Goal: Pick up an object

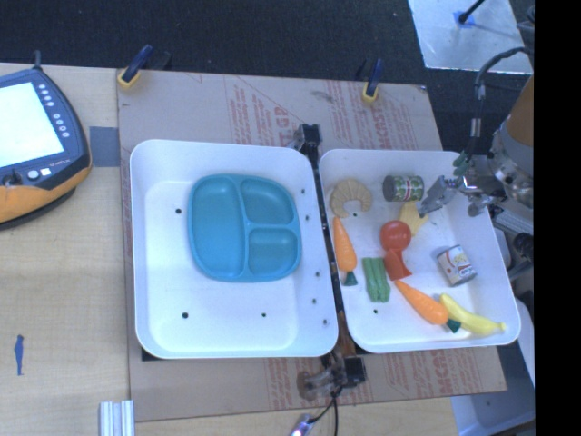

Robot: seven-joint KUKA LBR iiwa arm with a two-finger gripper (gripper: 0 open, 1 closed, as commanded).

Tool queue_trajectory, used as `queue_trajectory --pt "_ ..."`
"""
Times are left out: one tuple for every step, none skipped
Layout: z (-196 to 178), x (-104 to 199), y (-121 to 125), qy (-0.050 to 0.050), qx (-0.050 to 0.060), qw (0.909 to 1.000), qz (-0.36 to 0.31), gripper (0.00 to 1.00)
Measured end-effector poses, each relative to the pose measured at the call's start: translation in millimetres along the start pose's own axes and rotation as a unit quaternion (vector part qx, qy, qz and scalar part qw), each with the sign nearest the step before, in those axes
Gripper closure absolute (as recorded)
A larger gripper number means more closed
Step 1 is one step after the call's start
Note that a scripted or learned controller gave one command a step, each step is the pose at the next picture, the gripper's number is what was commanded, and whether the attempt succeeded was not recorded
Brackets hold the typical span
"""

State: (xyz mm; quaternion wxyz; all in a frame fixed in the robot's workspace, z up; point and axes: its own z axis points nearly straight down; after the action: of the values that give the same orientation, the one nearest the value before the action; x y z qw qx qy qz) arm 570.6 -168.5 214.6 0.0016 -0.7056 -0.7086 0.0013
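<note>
- We see the gripper [447,195] over the right bin [508,271], just right of the green can [403,188]; its fingers look slightly spread, pinching nothing.
- Nearest candidates: the can, and below it a red toy [396,246].
- We judge the can light, rigid and slick; it lies on its side, so it may roll. Grip across its body.

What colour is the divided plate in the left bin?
Light blue plate, clearest in the camera view.
</note>
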Motion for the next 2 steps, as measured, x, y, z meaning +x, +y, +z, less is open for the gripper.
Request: queue_trajectory --pt "123.8 41.5 12.9 0.0 0.001 1.0 -0.001 0.0" --pt "112.9 39.9 13.2 -0.001 0.001 1.0 -0.001 1.0"
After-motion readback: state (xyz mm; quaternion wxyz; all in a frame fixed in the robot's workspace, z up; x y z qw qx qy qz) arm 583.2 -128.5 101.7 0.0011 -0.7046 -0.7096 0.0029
